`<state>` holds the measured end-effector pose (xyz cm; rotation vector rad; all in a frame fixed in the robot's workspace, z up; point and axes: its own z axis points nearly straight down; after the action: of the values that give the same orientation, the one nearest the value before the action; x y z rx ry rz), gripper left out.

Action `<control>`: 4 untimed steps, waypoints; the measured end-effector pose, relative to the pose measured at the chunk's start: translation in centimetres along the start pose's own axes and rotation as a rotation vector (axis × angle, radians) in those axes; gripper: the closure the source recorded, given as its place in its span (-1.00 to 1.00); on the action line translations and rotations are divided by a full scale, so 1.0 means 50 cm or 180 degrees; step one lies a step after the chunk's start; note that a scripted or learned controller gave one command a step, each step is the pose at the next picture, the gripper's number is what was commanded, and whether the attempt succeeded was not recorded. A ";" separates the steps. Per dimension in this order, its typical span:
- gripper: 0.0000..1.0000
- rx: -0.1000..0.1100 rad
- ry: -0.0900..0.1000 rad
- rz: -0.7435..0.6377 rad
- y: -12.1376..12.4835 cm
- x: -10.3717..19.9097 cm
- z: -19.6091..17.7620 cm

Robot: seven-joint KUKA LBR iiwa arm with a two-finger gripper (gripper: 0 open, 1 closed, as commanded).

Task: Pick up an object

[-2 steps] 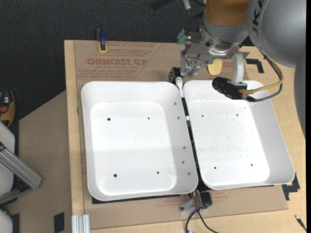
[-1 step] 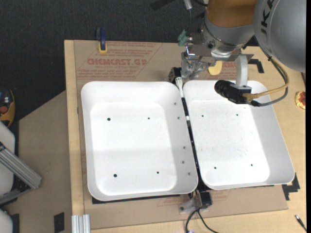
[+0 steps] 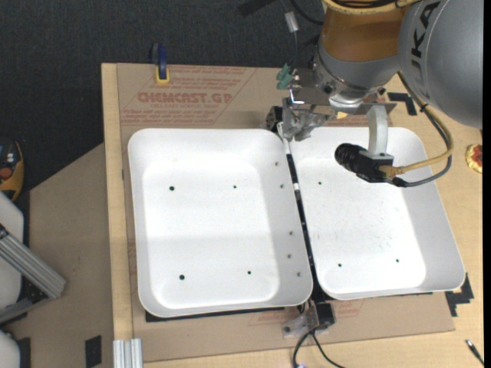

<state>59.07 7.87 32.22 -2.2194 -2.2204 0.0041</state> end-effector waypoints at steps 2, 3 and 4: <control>1.00 -0.0031 -0.0013 0.0038 -0.072 -0.150 0.046; 1.00 -0.0028 0.0003 -0.0004 -0.099 -0.111 -0.030; 1.00 -0.0025 -0.0004 0.0009 -0.064 -0.171 -0.056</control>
<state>55.89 -0.70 35.04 -2.2270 -2.2217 -0.0032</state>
